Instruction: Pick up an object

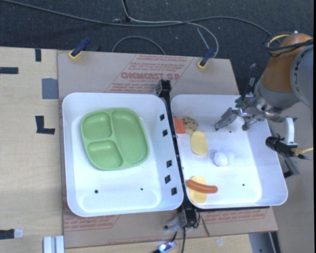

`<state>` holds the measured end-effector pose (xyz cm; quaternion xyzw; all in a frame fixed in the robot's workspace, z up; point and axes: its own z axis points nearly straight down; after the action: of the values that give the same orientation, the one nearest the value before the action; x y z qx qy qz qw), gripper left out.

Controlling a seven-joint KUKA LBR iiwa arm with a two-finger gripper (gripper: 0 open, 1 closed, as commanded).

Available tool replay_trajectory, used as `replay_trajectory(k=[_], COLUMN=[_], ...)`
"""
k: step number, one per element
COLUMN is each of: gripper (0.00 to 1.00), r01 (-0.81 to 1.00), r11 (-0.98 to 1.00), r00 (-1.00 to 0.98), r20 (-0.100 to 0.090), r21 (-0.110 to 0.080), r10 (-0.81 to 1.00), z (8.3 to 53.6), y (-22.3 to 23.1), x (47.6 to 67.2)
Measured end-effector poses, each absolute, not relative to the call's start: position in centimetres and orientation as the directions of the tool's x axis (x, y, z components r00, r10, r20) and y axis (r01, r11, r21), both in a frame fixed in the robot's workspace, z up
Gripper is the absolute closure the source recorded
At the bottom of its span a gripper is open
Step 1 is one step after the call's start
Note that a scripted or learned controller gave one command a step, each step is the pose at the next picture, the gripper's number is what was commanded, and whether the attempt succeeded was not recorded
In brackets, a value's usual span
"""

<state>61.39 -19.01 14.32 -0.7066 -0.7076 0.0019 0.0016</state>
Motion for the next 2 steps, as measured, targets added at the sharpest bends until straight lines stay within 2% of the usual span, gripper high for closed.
replay_trajectory(k=[1,2], gripper=[0.00,1.00], r01=[1.000,1.000], r11=[0.002,0.002], r00=[-0.002,-0.002], r20=[-0.001,-0.001], r21=[-0.005,-0.002], r10=[1.000,1.000], z=[9.0,10.2], y=[-18.9,-18.9], x=[61.3,61.4])
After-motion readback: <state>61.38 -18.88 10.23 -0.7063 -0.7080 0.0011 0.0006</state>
